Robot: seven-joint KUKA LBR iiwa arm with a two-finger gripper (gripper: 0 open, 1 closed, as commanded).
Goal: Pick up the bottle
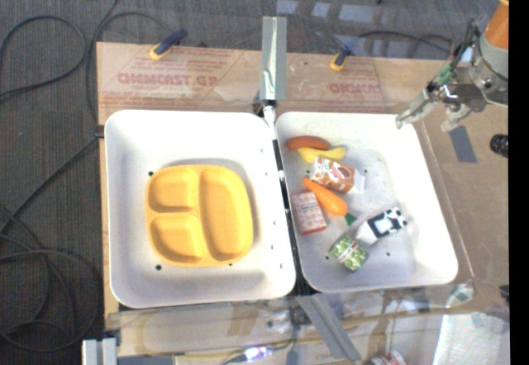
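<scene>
Bottle [378, 227] (white, black-patched, lying near the right bin's [438, 190] centre) looks light, rigid, slick: grasp across its body; gripper [431, 110], fingers apart, hangs at the far-right rim.

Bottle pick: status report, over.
Gripper above right bin's far right corner, nothing between fingers. Small white bottle with black-and-white label lying untouched in bin. Green carton close beside it, orange carrot nearby.
</scene>
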